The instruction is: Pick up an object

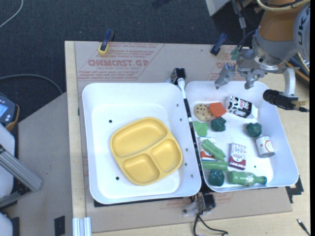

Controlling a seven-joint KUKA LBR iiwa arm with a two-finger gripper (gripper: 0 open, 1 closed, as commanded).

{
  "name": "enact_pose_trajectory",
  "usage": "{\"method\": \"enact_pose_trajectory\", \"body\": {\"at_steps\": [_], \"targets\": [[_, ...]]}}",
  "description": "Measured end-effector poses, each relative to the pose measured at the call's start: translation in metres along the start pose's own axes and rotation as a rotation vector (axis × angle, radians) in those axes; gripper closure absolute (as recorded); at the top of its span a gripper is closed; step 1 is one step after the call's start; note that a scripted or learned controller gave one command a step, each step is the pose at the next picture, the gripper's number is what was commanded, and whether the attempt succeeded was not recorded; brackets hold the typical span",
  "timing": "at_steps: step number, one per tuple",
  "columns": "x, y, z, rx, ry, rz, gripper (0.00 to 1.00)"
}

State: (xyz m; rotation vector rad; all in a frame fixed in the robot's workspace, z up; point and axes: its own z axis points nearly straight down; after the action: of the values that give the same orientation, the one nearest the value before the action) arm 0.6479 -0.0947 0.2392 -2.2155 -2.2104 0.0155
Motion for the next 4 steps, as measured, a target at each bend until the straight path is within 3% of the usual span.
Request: {"method": "enact_pose_trajectory", "body": {"at_steps": [1, 3, 4], "targets": [[0.000, 0.002, -0.009, -0.014, -0.001, -0.002, 0.00], [0.003, -0.001, 0.099, -0.007, 0.000, -0.001, 0.00], [0.004, 0.001, 0.135, -0.021, -0.002, -0.003, 0.00]]}}
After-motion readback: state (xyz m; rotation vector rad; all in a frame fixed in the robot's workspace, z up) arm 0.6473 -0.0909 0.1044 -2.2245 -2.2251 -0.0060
